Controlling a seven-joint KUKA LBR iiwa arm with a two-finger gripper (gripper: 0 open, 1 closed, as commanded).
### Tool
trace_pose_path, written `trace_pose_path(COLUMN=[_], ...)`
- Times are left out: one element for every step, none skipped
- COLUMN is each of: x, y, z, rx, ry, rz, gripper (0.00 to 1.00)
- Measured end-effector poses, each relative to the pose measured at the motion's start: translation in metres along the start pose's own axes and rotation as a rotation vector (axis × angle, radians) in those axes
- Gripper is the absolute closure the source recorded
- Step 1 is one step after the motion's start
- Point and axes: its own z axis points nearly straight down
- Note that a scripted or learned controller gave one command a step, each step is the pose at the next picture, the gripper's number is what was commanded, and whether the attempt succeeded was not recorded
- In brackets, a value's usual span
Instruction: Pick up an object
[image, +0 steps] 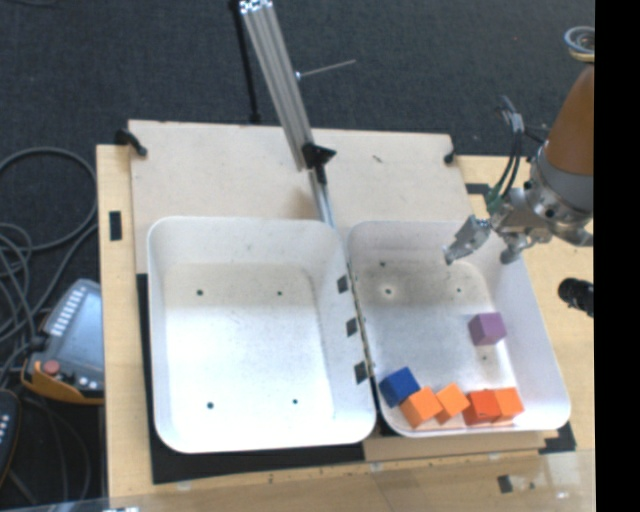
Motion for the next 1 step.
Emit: trace_pose_path(x=[-0.0618], y=[-0.0654], z=[0.0322], rx=[0.006], ry=[-0.002], rz=[0.007], gripper=[0.0])
